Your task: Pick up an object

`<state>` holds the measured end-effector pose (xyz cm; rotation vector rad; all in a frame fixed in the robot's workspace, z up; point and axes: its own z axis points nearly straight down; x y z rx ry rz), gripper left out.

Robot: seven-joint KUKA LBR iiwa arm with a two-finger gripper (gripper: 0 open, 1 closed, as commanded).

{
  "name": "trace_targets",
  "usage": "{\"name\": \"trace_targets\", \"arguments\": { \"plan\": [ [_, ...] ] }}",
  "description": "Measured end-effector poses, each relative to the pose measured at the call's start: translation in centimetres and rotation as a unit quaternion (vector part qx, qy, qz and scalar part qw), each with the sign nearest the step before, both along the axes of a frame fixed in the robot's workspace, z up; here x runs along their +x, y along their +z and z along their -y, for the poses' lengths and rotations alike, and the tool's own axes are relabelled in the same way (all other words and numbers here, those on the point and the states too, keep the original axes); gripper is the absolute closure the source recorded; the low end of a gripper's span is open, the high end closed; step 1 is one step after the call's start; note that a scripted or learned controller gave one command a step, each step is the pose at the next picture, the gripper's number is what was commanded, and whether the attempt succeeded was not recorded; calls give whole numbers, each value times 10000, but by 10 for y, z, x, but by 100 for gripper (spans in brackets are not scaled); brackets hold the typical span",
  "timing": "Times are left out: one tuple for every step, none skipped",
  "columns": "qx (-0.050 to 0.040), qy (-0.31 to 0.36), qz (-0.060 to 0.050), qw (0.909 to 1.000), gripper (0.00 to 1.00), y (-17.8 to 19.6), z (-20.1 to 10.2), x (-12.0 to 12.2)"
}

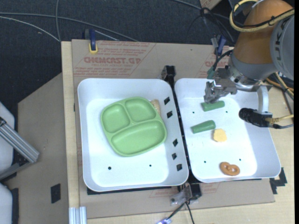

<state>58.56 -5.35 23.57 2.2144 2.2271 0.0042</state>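
My gripper (212,95) hangs over the back of the right bin (261,157), under the grey wrist with its orange band. A flat green bar (213,106) sits right at the gripper's tip, touching or just beneath it. A second green piece (203,126), rounded at its ends, lies on the bin floor a little nearer the front. Beside it rests a small yellow chunk (219,135). A brown pretzel (230,169) lies near the front rim.
The left bin (88,125) holds a green divided plate (134,125) with a small tan item (155,107) at its back right edge. A black fitting with cables (254,116) juts over the right bin's right side.
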Motion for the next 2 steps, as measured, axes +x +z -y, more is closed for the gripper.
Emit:
{"name": "trace_targets", "arguments": {
  "plan": [
    [6, 6, -6, 10000, 100, -8, -61, 19],
    [2, -3, 4, 10000, 100, 0, -115, 42]
  ]
}}
